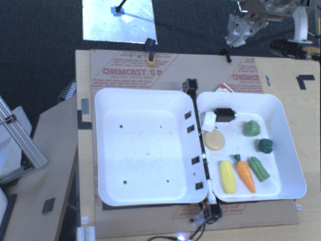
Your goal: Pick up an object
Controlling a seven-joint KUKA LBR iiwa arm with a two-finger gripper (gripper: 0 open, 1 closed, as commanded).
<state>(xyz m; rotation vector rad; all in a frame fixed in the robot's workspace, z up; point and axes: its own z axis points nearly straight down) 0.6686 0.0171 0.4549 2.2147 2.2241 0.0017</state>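
- End effector [235,36] parked high beyond the bins' far edge, well apart from any object; can't tell its state.
- Nothing picked yet.
- Candidates all in right bin [286,134]: corn [227,176], carrot [245,174], round beige piece [214,140], spaced for easy access.

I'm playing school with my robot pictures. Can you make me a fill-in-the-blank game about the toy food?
1. All the toy food lies in the ____ bin.
2. The toy carrot lies between the toy corn cob and the toy ____.
3. The gripper hangs above the bench's ____ edge, away from the bins.
4. The small toy broccoli lies just below the round ____ toy.

Missing words: right; cucumber; far; green
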